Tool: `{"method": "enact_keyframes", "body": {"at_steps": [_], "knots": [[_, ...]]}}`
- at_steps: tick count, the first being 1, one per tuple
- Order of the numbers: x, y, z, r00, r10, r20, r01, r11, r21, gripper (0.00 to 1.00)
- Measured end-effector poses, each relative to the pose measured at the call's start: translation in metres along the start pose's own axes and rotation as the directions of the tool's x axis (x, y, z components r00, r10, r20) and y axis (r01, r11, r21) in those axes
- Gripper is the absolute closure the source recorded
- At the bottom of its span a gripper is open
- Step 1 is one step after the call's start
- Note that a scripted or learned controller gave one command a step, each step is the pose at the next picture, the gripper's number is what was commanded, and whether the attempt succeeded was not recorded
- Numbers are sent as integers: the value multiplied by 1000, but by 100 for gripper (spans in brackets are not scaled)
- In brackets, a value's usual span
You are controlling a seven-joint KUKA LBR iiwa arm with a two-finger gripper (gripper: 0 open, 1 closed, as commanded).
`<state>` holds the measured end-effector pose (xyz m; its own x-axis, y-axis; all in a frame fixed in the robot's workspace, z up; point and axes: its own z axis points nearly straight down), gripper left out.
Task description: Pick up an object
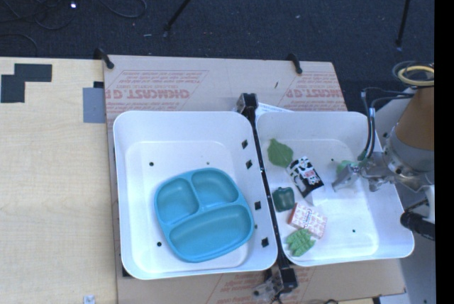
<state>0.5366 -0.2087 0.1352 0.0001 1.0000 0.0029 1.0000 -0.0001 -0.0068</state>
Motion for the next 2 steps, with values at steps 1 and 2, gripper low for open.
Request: {"method": "enact_keyframes", "body": {"at_steps": [1, 2], "knots": [[-2, 0, -13, 1000, 3, 1, -3, 1000, -3, 100], [4, -8, -66, 1000, -1, 3, 1, 1000, -9, 100]]}}
